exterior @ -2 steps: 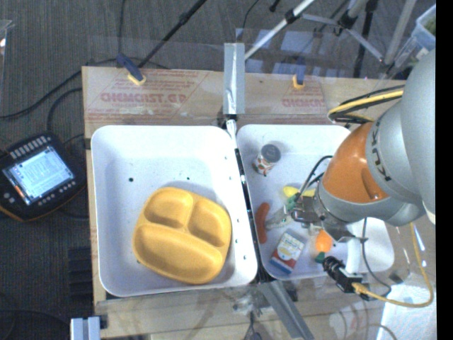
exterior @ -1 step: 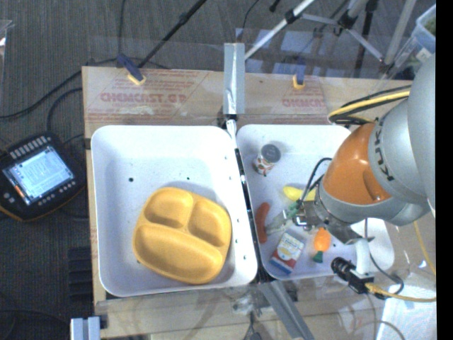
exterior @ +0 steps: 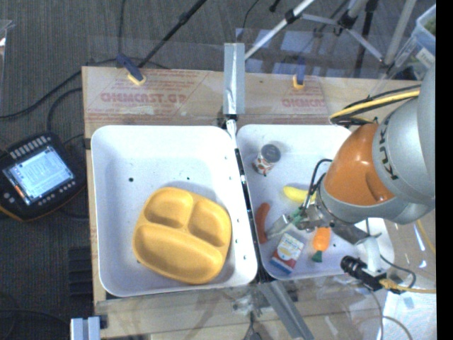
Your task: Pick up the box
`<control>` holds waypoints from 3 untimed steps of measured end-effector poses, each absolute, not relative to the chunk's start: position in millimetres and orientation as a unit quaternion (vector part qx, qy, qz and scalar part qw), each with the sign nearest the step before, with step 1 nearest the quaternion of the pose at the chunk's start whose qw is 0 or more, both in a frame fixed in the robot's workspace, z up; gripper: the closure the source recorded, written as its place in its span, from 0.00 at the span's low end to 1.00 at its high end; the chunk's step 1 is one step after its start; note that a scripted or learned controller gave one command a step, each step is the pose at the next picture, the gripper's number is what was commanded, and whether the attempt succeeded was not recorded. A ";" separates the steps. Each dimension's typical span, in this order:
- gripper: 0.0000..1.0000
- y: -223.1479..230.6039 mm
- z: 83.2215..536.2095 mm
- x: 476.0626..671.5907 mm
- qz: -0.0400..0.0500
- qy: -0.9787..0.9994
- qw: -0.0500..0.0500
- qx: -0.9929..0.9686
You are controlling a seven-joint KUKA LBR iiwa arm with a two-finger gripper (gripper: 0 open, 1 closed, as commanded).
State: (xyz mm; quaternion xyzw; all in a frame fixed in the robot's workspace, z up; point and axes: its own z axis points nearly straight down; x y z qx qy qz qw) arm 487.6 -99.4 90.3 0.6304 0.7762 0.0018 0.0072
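Note:
The box (exterior: 287, 251) is a small white carton with red and blue print. It lies flat near the front edge of the right bin (exterior: 340, 137). My gripper (exterior: 296, 222) hangs just behind the box, close above the bin floor, under the arm's orange band. Its grey fingers (exterior: 281, 224) stand apart, open, with nothing between them. The box is untouched and lies a little in front of the fingertips.
In the right bin, a red sausage (exterior: 262, 220) lies left of the gripper, a yellow banana (exterior: 295, 192) behind it, a carrot (exterior: 320, 241) right of the box, and a small can (exterior: 267, 156) at the back. The left bin (exterior: 120, 154) holds a yellow divided tray (exterior: 182, 234).

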 end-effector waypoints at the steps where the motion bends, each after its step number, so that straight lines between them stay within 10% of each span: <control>1: 0.00 -99.9 90.1 489.0 0.006 0.720 0.006 0.694; 3: 0.00 -97.0 90.1 489.0 0.005 0.704 0.007 0.710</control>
